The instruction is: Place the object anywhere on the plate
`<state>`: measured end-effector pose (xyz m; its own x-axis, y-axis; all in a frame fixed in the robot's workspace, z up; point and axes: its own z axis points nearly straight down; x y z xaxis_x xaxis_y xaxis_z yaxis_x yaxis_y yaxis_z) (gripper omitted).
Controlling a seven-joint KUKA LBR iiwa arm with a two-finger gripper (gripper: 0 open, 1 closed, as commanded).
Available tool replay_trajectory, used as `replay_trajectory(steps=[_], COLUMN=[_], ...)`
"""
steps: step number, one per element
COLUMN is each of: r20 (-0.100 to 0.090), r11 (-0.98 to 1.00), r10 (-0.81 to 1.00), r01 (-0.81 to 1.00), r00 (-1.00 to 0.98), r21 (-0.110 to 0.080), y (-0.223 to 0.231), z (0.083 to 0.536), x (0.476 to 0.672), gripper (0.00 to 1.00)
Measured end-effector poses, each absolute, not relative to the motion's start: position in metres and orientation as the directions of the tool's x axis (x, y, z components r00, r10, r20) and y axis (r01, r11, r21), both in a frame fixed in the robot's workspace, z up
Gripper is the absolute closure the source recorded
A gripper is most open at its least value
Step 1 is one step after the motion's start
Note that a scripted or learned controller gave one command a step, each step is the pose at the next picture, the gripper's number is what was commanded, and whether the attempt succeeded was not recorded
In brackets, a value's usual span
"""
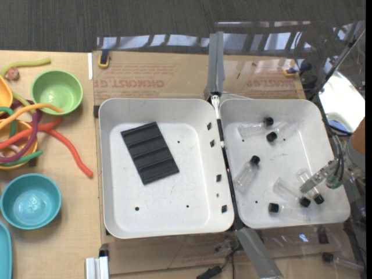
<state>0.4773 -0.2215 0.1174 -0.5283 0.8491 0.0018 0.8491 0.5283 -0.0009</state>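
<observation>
near the front rim of the right bin (325,218), your gripper (318,182) hangs over clear vials (310,186); whether it grips one, you cannot tell. expect light, slick, brittle plastic; grasp mid-body. the ribbed plate (149,152) lies well left.

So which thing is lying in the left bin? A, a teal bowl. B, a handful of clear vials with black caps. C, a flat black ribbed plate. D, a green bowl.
C: the flat black ribbed plate lies tilted in the left bin, while the clear vials sit in the right bin, and the green bowl and teal bowl stand on the bench outside it.
</observation>
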Motion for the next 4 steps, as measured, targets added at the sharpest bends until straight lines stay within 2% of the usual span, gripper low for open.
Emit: replay_trajectory(steps=[1, 2, 3, 4], r20=[0.001, -0.002, 0.001, 0.001], r11=[0.454, 0.435, 0.551, 0.632], r10=[0.891, 0.900, 0.835, 0.775], r01=[0.891, 0.900, 0.835, 0.775], r00=[-0.454, -0.435, -0.551, -0.632], r21=[0.000, 0.000, -0.001, 0.000], y=[-0.222, -0.222, -0.222, -0.221], z=[0.097, 0.223, 0.144, 0.091], x=[0.478, 0.479, 0.477, 0.478], gripper=[1.00, 1.00, 1.00, 1.00])
